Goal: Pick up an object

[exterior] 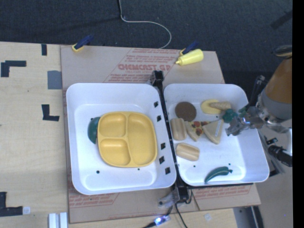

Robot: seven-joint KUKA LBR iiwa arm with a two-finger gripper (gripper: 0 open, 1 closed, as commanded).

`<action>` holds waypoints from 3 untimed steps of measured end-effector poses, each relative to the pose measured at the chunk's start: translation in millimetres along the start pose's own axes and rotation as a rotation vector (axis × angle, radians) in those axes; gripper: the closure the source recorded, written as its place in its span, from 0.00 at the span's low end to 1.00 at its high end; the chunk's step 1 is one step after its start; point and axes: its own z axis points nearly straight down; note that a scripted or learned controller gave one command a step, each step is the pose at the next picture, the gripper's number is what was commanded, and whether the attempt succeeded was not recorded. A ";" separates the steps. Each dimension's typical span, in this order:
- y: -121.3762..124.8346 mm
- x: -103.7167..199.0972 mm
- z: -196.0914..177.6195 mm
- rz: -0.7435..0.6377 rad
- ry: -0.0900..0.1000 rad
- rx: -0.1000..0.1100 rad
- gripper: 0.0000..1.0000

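The right bin (251, 167) held toy food; the gripper (231, 124) hung beside the wedge (213, 133), grip state indiscernible.

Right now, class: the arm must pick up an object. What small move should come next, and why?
Probably a short descent toward the pale wedge. The gripper hovers at the right bin, just beside the wedge, with nothing visibly between its fingers.
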 end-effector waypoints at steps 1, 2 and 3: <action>1.2 0.1 -46.4 -0.001 0.000 -0.001 1.00; 18.6 54.2 -40.5 -0.006 0.002 0.003 1.00; 44.5 109.7 -47.8 -0.007 0.003 0.002 1.00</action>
